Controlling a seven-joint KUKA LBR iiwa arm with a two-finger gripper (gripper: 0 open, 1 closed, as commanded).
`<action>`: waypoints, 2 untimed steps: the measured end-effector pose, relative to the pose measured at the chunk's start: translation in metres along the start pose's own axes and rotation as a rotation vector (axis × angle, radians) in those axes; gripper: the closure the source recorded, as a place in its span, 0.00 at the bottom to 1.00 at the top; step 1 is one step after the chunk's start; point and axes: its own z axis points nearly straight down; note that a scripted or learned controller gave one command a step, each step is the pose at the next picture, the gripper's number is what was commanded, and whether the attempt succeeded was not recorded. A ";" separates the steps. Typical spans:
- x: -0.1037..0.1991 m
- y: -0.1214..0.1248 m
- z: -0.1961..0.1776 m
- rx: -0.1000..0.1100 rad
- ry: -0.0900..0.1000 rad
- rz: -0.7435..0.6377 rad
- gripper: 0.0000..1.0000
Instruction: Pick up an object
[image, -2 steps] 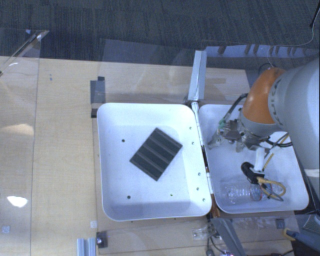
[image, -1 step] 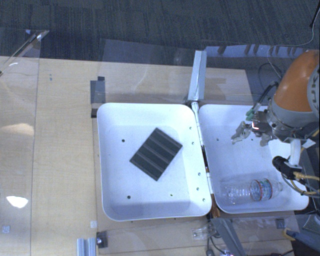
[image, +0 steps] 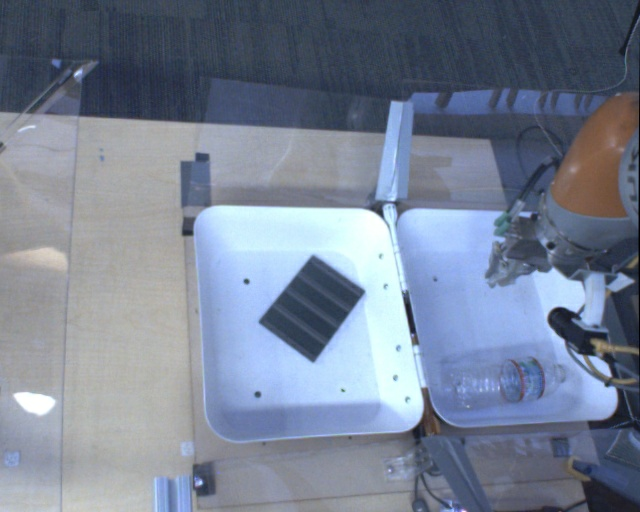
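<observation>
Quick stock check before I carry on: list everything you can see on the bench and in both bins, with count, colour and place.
Bench: one, light wood, under both bins.
Bins: two, white, side by side; left bin, right bin.
Ribbed pad: one, dark grey, flat and turned at an angle, middle of the left bin.
Bottle: one, clear with a bluish label, lying on its side near the front of the right bin.
Post: one, grey metal, behind the gap between the bins.
Arm: one, grey with an orange band, reaching in from the right.
Gripper: one, over the back of the right bin, nothing seen in it.
</observation>
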 end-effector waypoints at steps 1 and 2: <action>0.001 0.002 -0.011 -0.005 0.000 -0.006 1.00; 0.001 0.002 -0.011 -0.004 0.000 -0.006 0.00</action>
